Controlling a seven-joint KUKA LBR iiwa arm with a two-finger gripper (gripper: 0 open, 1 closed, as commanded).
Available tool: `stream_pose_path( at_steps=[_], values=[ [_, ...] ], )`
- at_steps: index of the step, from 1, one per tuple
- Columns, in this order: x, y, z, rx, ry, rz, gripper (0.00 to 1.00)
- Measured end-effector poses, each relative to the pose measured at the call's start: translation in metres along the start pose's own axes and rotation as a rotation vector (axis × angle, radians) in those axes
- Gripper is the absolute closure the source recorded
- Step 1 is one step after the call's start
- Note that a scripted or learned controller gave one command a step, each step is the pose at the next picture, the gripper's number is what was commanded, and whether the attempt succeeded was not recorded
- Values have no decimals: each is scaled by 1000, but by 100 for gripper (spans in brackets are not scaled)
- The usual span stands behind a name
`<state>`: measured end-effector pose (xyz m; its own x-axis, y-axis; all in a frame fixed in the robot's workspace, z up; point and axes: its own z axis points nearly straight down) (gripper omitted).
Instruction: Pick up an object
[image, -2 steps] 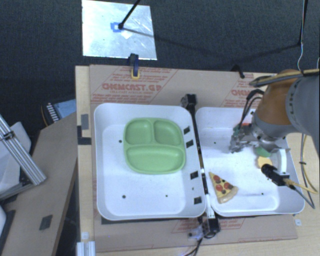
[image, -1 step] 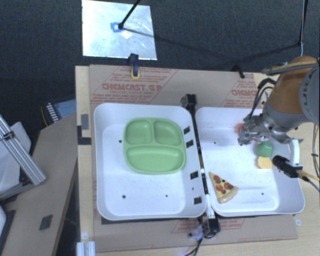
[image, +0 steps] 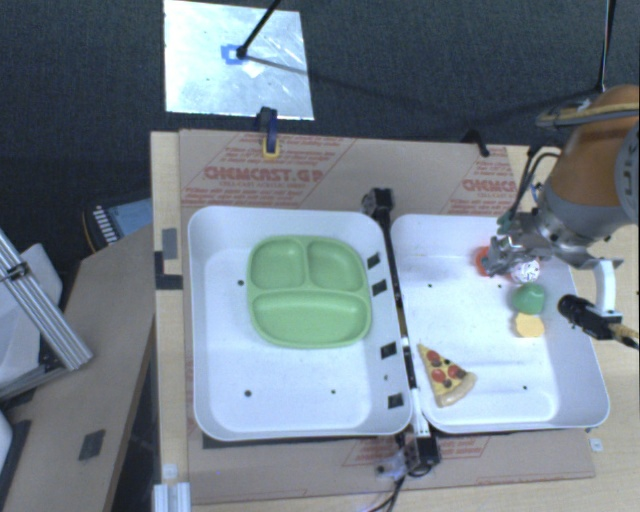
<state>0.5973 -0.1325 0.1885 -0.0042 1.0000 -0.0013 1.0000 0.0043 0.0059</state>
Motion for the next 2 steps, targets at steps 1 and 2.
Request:
stream_pose_path(
  at_steps=[1, 2],
  values=[
    [0, 2, -54, -1, -1, 0, 100],
    [48, -16, -43, 6, 3, -4, 100]
  ],
)
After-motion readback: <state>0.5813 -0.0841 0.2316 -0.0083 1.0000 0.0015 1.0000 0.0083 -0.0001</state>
